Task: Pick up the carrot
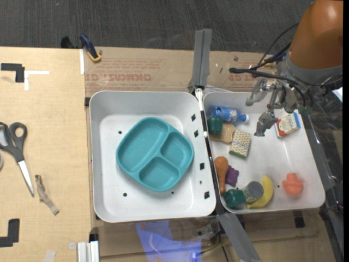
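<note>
Below me lies a bench with a pale wooden board (41,146) at the left and brown cardboard (142,70) under the two white bins; beyond it the floor is dark grey carpet. Scissors (17,149) rest on the board, a blue clip (90,47) sits at the cardboard's far corner. My arm reaches in from the right, orange band high at the top corner, and my gripper (268,113) hangs over the far part of the right bin (313,168), fingers pointing down with a gap between them and nothing held. The left bin (101,162) carries a teal divided plate (155,153). In the right bin the carrot (221,168) lies along the near left wall, just beside a purple piece (233,176). Near it are a dark green object (234,198), a grey disc (253,190), a banana (266,191) and an orange toy (293,184). Farther back sit a blue bottle (228,113), a speckled sponge (241,143) and a small carton (288,124).
</note>
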Available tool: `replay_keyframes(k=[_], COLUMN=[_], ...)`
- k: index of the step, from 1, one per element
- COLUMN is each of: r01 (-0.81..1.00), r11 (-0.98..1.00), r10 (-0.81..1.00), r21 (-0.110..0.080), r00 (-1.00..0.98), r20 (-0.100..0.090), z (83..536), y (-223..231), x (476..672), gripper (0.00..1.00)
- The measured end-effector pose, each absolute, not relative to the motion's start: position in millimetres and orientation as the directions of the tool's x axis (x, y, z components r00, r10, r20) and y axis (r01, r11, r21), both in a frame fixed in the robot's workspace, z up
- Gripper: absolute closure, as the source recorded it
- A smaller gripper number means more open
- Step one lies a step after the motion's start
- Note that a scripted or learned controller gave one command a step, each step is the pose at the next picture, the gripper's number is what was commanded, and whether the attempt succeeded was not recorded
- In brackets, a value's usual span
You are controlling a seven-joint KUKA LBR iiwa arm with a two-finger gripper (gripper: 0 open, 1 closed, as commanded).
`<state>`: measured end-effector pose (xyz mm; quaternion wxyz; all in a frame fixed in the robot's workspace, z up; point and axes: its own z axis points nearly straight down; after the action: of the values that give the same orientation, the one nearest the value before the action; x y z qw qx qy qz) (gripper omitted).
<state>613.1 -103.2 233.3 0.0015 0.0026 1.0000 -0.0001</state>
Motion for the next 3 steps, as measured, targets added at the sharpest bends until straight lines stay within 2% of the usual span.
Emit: replay_keyframes(k=[1,2,3], r01=[0.005,-0.002,-0.047], r11=[1.000,1.000,0.999], r10=[0.005,-0.002,-0.047], r21=[0.000,0.000,-0.001], r00=[-1.000,-1.000,-0.999], r20=[0.000,-0.002,-0.003], z=[216.5,92.2,93.2], y=[-103.2,-98.3,-189.5], x=[519.6,525.2,480.7], gripper=[0.00,0.00,0.00])
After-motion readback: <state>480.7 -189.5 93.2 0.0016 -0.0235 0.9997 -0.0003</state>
